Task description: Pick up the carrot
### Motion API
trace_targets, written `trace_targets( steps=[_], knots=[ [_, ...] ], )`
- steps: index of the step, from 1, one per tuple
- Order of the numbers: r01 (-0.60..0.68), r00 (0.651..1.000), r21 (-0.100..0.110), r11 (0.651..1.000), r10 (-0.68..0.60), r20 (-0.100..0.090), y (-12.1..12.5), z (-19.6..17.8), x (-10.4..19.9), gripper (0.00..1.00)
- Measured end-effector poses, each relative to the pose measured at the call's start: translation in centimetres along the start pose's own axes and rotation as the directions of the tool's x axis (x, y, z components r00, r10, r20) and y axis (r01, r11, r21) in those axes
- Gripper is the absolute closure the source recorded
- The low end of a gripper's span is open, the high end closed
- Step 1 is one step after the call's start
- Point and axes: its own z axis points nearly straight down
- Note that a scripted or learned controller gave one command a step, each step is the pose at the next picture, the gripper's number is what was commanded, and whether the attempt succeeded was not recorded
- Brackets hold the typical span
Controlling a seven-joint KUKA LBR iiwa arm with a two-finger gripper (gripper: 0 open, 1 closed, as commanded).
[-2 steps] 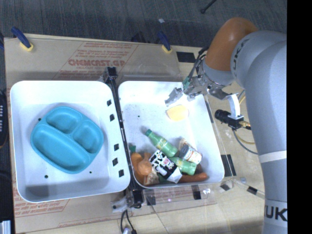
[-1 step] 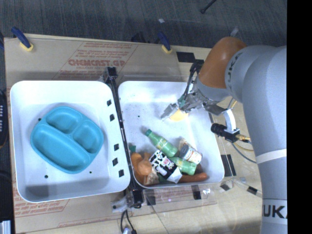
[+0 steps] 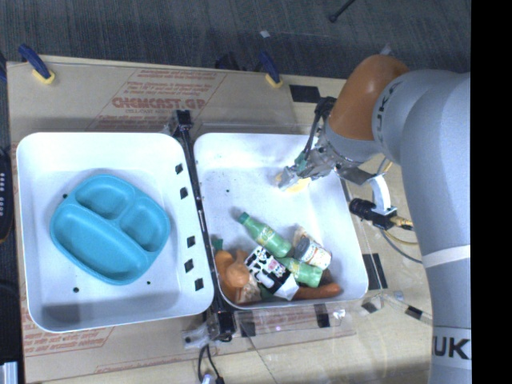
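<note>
Carrot (image 3: 318, 291) lies at the right bin's (image 3: 240, 154) near edge, under the green bottles (image 3: 280, 250), untouched. Jaws (image 3: 298, 174) sit over something small and yellow (image 3: 293, 185) by the far wall, well apart from it; their state: cannot tell. Pick not begun.

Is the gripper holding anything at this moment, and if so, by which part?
It cannot be told. The gripper sits at a small yellow object in the right bin, far from the carrot among the pile.
</note>
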Motion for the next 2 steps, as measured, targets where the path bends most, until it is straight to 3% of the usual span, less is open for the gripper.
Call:
trace_targets(
  steps=[1, 2],
  knots=[
    [0.052, 0.999, -0.007, 0.999, -0.052, -0.001, 5.3, -2.9, 7.0, 1.00],
    [0.545, 0.839, -0.002, 0.839, -0.545, 0.010, 2.8, -8.5, -0.5, 1.00]
  ],
)
